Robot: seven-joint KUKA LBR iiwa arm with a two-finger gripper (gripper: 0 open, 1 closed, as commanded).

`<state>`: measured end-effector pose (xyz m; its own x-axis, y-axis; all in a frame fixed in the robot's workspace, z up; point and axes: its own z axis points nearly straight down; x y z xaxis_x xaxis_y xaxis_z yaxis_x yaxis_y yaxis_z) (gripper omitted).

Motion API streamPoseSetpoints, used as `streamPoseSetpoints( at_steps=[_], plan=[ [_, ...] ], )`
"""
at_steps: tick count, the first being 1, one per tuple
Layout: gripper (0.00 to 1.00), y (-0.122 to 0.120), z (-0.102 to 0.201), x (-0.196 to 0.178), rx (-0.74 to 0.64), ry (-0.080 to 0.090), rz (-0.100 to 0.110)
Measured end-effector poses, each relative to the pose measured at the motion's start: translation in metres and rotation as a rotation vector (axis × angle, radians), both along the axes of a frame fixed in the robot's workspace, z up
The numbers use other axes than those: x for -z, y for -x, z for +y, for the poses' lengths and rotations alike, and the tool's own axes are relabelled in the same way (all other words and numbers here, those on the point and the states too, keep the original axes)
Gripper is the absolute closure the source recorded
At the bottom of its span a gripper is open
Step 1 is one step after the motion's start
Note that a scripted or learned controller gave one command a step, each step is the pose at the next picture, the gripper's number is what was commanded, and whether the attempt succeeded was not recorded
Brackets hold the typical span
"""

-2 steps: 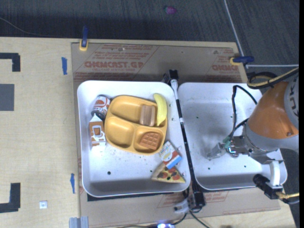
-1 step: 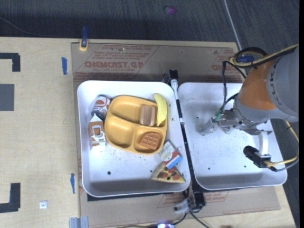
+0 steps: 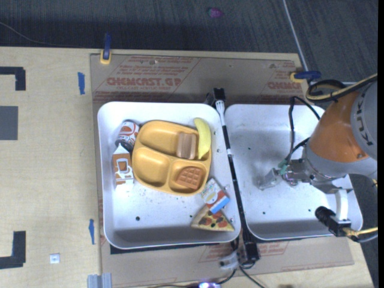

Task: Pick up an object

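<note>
The objects to choose from all lie in the left bin [image 3: 108, 161]. A yellow compartment tray [image 3: 157, 161] takes up its middle, with a brown block [image 3: 186, 144] in one compartment and a waffle-like piece [image 3: 190, 177] in another. A banana [image 3: 204, 137] leans along the tray's right edge. To the tray's left, a small can [image 3: 126, 135] lies near the bin's upper-left corner, with an orange-and-white carton [image 3: 122, 168] just below it. Near the bin's lower-right corner sit a toy pizza slice [image 3: 212, 221] and, just above it, a small packet with a blue stripe [image 3: 216, 198].

The gripper [image 3: 268, 179] is over the right bin [image 3: 264, 131], low above its bare floor and well apart from all of these. Nothing shows between its fingers; from this angle I cannot tell whether they are apart or together.

As I judge it, the pick is not yet begun, and the arm must first cross the divider between the bins. The pizza slice and the packet look like the easiest targets: nearest the arm and lying free of the tray. Both are flat, though, so the gripper should come straight down with its fingers spread across the narrow side and reach the bin floor before closing. The banana is thicker and easier to grasp, but it touches the tray, so one finger may catch the tray's rim. The wall of the bin close by the pizza slice could also block a finger.
</note>
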<state>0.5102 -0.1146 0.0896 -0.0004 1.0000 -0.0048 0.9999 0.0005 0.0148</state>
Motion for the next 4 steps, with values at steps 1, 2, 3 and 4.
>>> streamPoseSetpoints(
  at_steps=[1,2,3,4],
  plan=[
    [0.0,0.026,0.02,0.0,0.002,0.004,-0.005],
    [0.0,-0.079,0.015,0.0,-0.002,0.0,0.001],
    [0.0,-0.008,-0.016,-0.033,0.001,-0.005,0.017],
    [0.0,0.025,0.015,0.0,0.003,0.002,0.0]
  ],
)
